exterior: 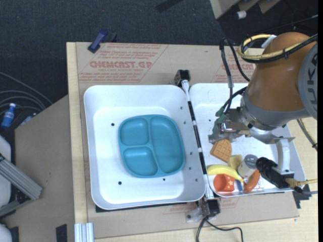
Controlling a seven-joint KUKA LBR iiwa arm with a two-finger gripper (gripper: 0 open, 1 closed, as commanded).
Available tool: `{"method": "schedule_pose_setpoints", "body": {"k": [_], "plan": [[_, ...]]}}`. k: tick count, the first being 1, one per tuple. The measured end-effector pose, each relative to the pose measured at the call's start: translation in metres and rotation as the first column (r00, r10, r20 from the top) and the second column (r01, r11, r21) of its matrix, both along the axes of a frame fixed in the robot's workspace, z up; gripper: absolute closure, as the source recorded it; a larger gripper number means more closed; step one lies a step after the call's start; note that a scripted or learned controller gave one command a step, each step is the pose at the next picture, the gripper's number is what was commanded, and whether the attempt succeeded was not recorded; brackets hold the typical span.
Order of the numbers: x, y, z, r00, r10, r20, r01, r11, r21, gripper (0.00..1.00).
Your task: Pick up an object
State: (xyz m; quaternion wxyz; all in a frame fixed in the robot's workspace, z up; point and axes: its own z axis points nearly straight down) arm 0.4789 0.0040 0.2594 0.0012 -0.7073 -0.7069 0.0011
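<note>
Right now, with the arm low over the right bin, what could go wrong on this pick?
1. The toys are bunched in the near corner: waffle, banana, tomato and sausage touch or nearly touch, so a grab may catch two or knock one away.
2. That pile sits against the right bin wall and divider, so the gripper could strike the rim.
3. The arm hides much of that bin, so a pick is hard to confirm.

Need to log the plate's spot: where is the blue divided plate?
The blue divided plate lies in the middle of the left bin, across the divider from the toy food in the right bin.
</note>
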Motion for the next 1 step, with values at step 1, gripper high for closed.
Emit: {"method": "schedule_pose_setpoints", "body": {"k": [1], "plan": [[0.0003, -0.0132, 0.0063, 1.000, 0.000, 0.003, 0.000, 1.000, -0.001, 1.00]]}}
